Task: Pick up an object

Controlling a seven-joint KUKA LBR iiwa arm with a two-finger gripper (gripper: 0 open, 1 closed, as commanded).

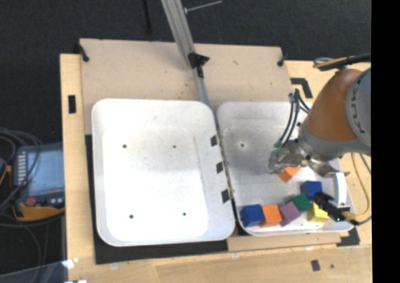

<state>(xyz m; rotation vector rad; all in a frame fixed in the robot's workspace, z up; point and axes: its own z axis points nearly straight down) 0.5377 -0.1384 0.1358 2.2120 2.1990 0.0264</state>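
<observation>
i am looking down on the desk with its two white bins sitting side by side, and the arm is reaching in over the right bin from the right edge. the end effector is hanging low inside that bin, near its right wall and about halfway down its length. an orange block is lying just under and beside the end effector, tilted, and it is looking as though it is touching the tip, but i cannot tell whether it is sitting between the fingers or merely lying against them, and i cannot tell how wide the end effector is standing. the other objects are crowding the near edge of the right bin: a blue cube towards the near left corner, an orange cube touching it, then a purple block, a green block and a yellow block running towards the near right corner, with another blue block just behind them, close to the orange block under the end effector. the left bin is lying beside it, the two rims meeting along the middle of the desk.
</observation>
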